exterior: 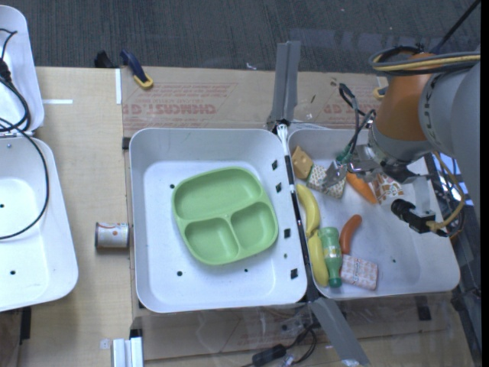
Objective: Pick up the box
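Nearest us, the task's box [359, 272], pink-and-white patterned, lies flat at about 5 o'clock in the right bin [428, 281], just beside the green bottle [330, 254] and the bananas [312, 228]. Its print is too small to read. Farther back, the gripper [341, 170] hangs low at about 11 o'clock in that bin, over a silvery packet [334, 182] near a carrot [361, 187]. We cannot tell whether it is open or closed.

We judge this to be the approach step, with nothing lifted. Next the gripper must travel toward 5 o'clock and descend over the box. Farthest off, the cardboard sheet [199, 98] carries upside-down red lettering, seemingly "CHEMCAST".
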Controlling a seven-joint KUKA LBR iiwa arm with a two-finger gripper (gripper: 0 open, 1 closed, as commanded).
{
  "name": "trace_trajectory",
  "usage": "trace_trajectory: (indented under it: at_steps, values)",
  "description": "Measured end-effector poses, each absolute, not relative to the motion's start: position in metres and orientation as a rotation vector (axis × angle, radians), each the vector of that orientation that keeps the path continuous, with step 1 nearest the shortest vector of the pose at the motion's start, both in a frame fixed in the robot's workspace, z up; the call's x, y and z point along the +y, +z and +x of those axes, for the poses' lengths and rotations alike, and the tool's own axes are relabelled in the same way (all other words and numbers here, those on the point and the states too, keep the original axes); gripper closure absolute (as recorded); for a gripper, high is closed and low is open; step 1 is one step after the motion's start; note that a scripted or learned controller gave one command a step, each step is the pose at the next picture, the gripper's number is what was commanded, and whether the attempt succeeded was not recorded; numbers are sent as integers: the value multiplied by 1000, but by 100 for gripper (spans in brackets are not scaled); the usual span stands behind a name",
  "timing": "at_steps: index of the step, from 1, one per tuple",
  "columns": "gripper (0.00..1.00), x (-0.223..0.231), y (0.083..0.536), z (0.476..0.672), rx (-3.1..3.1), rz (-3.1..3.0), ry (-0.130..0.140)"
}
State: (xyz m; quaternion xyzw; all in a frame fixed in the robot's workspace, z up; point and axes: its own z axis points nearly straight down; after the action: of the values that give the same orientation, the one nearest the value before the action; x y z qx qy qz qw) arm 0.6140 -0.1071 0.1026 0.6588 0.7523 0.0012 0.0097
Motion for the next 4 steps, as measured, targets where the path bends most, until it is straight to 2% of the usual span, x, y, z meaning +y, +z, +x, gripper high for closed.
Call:
trace_trajectory:
  at_steps: [1, 2, 3, 4]
  values:
    - [0, -127, 97, 609, 2420, 1980, 6]
    - [0, -98, 89, 590, 2220, 2229, -5]
    - [0, -111, 87, 652, 1693, 2659, -25]
    - [0, -106, 87, 652, 1583, 2735, -39]
